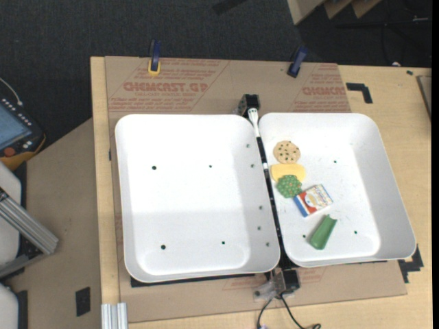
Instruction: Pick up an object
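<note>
Two white bins sit side by side on the worktop. The left bin is on the left. The right bin holds small things near its left wall: a cookie at the back, a yellow piece touching a bumpy green ball, then a small carton, and a green stick nearest the front.

White bins hold a brown-speckled cookie and green block.
</note>
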